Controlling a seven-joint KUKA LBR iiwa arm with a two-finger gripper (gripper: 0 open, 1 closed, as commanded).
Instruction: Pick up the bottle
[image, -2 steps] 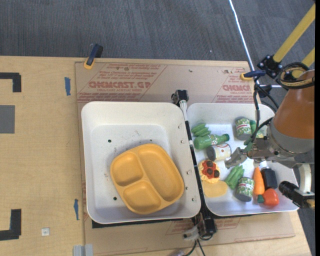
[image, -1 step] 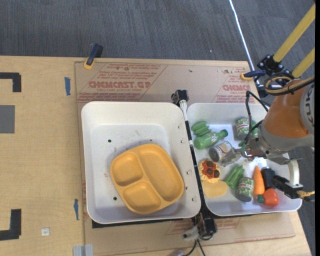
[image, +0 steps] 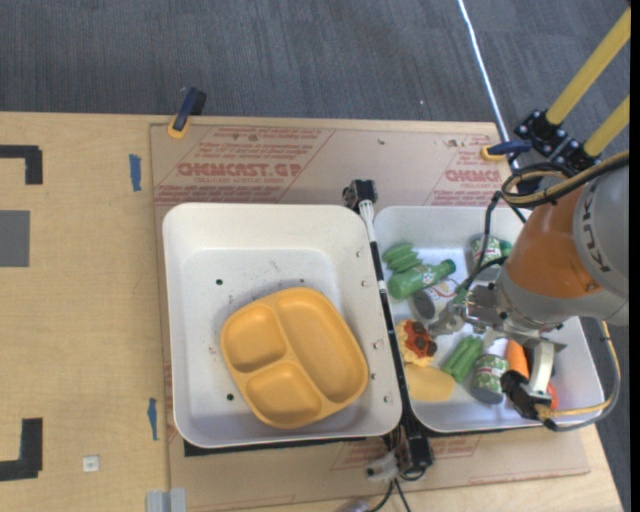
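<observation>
Bottle (image: 420, 277) lying on its side, green, in the far left part of the right bin (image: 592, 350), hemmed in by other small clutter. Gripper (image: 462, 312) low over the bin's middle, just beside the bottle, probably positioned there to approach it. Cannot tell how wide or what, if anything, held. Yellow tray (image: 292, 356) apart in the left bin (image: 190, 300), out of the way.

Robot arm (image: 590, 235): grey outer link, followed by a broad rounded orange band above the wrist. Below the band, a grey metallic wrist housing carries the tool (image: 470, 310). Black cables loop over the arm's upper side, above the orange band.
</observation>
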